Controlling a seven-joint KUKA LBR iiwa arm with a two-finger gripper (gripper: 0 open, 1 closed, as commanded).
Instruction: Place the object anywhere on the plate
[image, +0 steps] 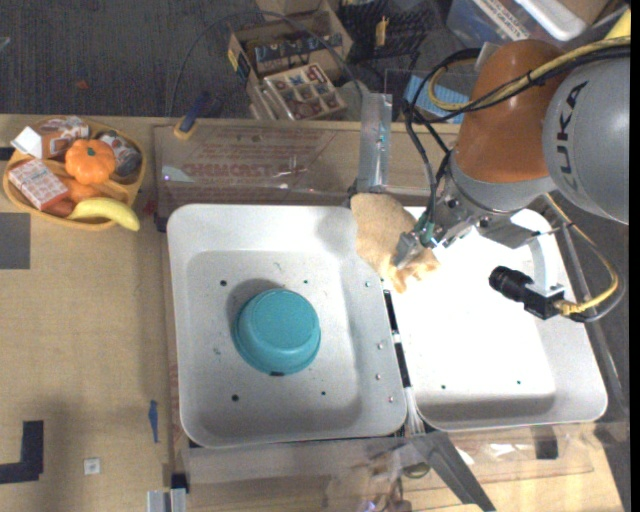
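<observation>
A teal round plate (278, 330) sits in the middle of the left white bin (200, 260). A pale tan, lumpy soft object (375, 225) hangs over the ridge between the two bins, near their far end. Its orange-tinged lower end reaches down toward the right bin (500, 370). My gripper (412, 252) comes in from the right and is shut on the tan object's right side. The object is up and to the right of the plate, apart from it.
A basket of toy fruit (70, 180) stands on the bench at far left. A clear plastic tray (260, 160) lies behind the left bin. Boxes and cables crowd the floor beyond the bench.
</observation>
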